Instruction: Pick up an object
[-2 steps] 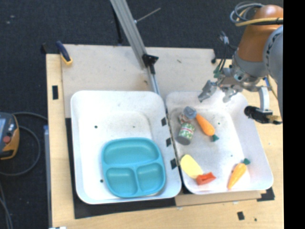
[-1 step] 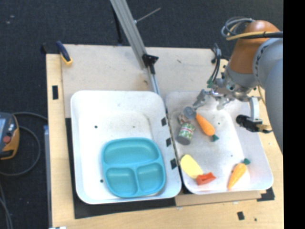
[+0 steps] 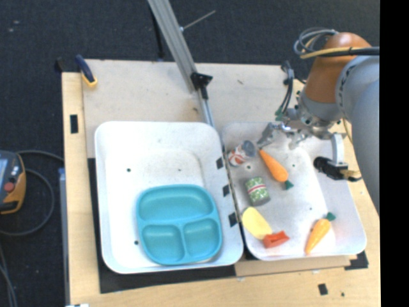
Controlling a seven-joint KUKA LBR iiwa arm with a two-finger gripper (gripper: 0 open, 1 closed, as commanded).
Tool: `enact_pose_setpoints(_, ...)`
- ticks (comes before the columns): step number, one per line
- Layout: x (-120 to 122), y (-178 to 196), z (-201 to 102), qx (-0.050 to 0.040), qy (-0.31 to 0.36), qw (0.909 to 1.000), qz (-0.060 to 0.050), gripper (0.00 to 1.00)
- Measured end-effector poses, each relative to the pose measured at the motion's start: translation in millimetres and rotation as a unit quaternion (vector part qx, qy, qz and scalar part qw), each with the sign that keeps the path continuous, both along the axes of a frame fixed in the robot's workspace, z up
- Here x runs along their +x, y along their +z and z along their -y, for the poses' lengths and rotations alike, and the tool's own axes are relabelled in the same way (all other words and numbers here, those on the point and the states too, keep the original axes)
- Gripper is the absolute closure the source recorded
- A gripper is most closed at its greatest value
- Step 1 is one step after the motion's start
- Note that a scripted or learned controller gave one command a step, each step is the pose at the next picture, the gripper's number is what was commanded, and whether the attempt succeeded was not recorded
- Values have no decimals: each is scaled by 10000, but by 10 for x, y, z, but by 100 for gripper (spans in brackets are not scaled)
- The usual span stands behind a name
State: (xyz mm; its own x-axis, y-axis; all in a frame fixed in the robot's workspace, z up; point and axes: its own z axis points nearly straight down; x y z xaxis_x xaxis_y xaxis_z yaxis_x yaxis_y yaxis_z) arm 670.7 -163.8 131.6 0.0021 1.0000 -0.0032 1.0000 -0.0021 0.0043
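In the right bin [image 3: 345,219], 2 orange carrots are seen: 1 [image 3: 275,167] near the top, 1 [image 3: 317,234] at the lower right. A green can [image 3: 257,190], a yellow piece [image 3: 255,222] and a red piece [image 3: 276,239] lie between.

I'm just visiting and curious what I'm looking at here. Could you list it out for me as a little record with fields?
left bin: shallow white tray holding a turquoise three-compartment plastic plate
right bin: shallow white tray with small toys
toys: two orange toy carrots, green-and-white toy can, yellow rounded piece, small red piece, small red-and-white object
arm: grey and orange, over the right bin's far edge
end effector: above the bin, nothing visibly held
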Motion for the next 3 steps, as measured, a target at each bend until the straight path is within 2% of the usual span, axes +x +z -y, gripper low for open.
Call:
enact_pose_setpoints(1,3,96,11,-7,2,10000,5,100)
enact_pose_setpoints(3,58,1272,89,3,19,10000,19,100)
